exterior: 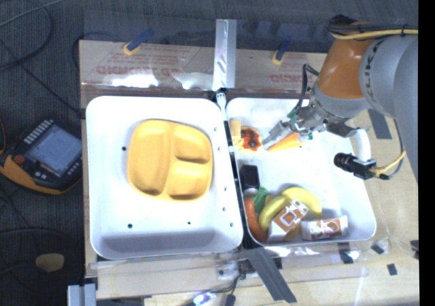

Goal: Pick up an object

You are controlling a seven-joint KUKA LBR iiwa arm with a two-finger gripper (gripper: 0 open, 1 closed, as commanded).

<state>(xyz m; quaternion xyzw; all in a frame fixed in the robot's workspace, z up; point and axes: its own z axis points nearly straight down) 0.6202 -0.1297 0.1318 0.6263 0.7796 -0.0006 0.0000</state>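
Over the right bin, we are reaching down at an orange carrot.

Up in the right half of the frame, we are watching our gripper (289, 133) hanging low over the right bin (353, 196), with the grey arm and its orange band (343, 70) coming in from the upper right. Our fingers are sitting right at the carrot (287, 141), but we cannot tell if they are pinching it or just touching it. Left of the carrot, a small yellow and red toy (246, 137) is lying by the bin's left wall. Lower down, a yellow banana (289, 200), a red and green thing (253, 213), a black block (249, 175) and two little boxes (309, 223) are crowding together. Over in the left bin (109, 230), a big yellow tray (170, 158) is lying flat in the middle.
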